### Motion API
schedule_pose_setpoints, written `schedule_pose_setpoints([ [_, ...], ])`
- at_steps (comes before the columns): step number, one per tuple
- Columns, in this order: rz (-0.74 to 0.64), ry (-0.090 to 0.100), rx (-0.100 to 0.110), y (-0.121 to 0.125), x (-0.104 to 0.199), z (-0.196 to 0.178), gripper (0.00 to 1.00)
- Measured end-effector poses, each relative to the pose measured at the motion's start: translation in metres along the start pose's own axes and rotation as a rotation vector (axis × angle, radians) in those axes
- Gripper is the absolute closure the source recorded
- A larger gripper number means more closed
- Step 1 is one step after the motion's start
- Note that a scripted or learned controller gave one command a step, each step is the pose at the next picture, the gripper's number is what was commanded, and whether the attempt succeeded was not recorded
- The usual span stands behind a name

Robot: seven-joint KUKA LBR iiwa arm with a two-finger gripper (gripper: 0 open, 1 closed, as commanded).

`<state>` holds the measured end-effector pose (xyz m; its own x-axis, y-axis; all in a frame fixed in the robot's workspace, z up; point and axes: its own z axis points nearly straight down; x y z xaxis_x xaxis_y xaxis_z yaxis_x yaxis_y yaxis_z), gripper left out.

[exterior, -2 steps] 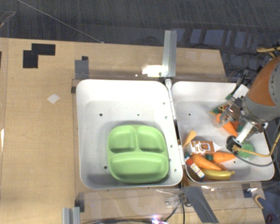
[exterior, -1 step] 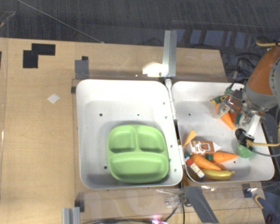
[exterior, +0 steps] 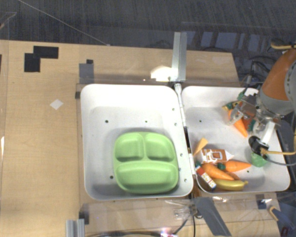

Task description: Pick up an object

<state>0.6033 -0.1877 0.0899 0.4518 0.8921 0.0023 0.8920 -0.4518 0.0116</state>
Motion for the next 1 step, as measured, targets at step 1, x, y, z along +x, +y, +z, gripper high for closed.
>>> schedule_pose_setpoints([
  [1, -0.009, 0.005, -0.004, 0.0016, 0.0043, -0.0136, 1.00],
])
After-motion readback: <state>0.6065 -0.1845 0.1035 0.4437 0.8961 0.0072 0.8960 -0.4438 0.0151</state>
